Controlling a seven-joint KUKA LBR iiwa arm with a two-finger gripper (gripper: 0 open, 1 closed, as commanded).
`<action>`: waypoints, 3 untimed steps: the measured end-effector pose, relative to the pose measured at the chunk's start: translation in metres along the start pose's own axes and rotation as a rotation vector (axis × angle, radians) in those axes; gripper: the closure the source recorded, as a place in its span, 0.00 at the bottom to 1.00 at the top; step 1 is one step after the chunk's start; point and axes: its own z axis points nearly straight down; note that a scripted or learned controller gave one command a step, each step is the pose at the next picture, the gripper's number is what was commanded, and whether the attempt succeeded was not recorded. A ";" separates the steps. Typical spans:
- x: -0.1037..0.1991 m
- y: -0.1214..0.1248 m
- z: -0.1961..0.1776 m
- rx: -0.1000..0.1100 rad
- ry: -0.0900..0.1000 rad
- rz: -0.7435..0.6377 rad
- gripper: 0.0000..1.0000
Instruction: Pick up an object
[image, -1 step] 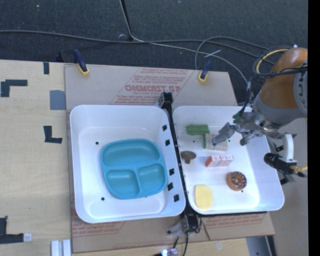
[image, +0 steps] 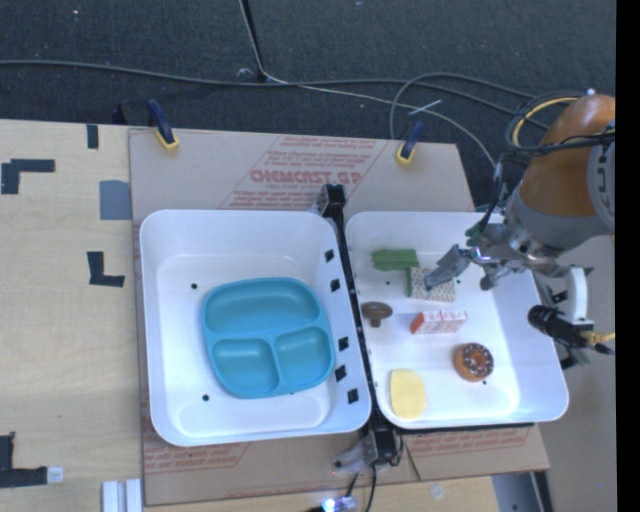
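left bin (image: 160, 300) holds blue tray (image: 267, 335), seemingly bare.

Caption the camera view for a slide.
KUKA gripper hovers over right bin near green block; blue tray sits in left bin.

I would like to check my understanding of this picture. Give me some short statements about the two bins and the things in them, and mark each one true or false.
1. The blue plate lies in the left bin. True.
2. The blue plate has three compartments. True.
3. The yellow block lies in the left bin. False: it lies in the right bin, near the front edge.
4. The gripper hangs over the right bin. True.
5. The doughnut rests on the blue plate. False: it lies on the floor of the right bin.
6. The green block touches the yellow block. False: they lie well apart.
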 end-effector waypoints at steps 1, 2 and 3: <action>0.005 0.008 0.050 0.003 -0.001 -0.001 0.00; -0.003 0.011 0.099 0.001 -0.001 0.000 0.00; -0.003 0.012 0.111 -0.001 -0.002 0.000 0.00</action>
